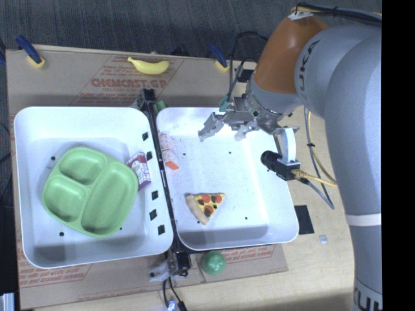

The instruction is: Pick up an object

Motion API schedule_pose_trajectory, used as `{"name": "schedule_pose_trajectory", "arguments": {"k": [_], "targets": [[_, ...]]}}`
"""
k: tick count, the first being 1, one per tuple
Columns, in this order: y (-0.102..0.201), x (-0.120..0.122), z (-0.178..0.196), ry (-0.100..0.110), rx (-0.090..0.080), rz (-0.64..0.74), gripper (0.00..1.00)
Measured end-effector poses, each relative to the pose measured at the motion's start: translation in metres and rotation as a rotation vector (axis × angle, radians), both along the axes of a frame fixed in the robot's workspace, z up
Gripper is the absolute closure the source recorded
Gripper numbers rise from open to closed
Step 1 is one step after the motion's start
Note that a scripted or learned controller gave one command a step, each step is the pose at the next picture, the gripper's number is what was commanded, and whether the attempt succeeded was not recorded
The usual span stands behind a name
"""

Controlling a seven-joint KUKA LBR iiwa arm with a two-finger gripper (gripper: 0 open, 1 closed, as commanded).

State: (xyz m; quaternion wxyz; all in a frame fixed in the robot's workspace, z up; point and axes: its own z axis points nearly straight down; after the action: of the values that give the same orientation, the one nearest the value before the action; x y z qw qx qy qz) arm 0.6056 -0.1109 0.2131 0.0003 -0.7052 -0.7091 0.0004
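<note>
Two shallow white bins sit side by side on a cardboard-covered bench. The left bin (26,173) holds a green divided plate (89,190), lying flat toward its left and middle, with a small dark red and white packet (139,168) just beside the plate's right edge, close to the wall between the bins.

The right bin (285,222) holds a toy pizza slice (205,206), lying flat near the front of the bin, left of its middle. A small orange piece (171,165) lies by the bin's left wall, farther back, next to a pale strip (164,146) that runs along that wall.

The grey arm with its orange band (285,50) reaches in from the right, over the far part of the right bin. The gripper (224,127) hangs above the far left area of this bin, its metal fingers (209,129) spread apart with nothing between them. It is well apart from the pizza slice, which lies nearer the front.

Outside the bins, a yellow toy banana (148,64) rests on the cardboard beyond the far edge, and a green ball (212,262) sits on the near side, just in front of the right bin. Blue clamps (30,51) grip the far edge of the cardboard.
</note>
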Motion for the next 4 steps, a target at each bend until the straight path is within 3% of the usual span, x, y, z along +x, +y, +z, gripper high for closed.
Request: {"name": "schedule_pose_trajectory", "arguments": {"k": [1,2,3,4], "targets": [[-0.040,0.022,-0.064,0.004,-0.001,0.000,0.00],[-0.001,-0.069,-0.114,0.005,0.001,0.001,0.00],[-0.001,-0.068,-0.104,0.006,0.000,0.007,1.00],[-0.092,-0.122,-0.008,-0.001,-0.001,-0.002,1.00]]}}
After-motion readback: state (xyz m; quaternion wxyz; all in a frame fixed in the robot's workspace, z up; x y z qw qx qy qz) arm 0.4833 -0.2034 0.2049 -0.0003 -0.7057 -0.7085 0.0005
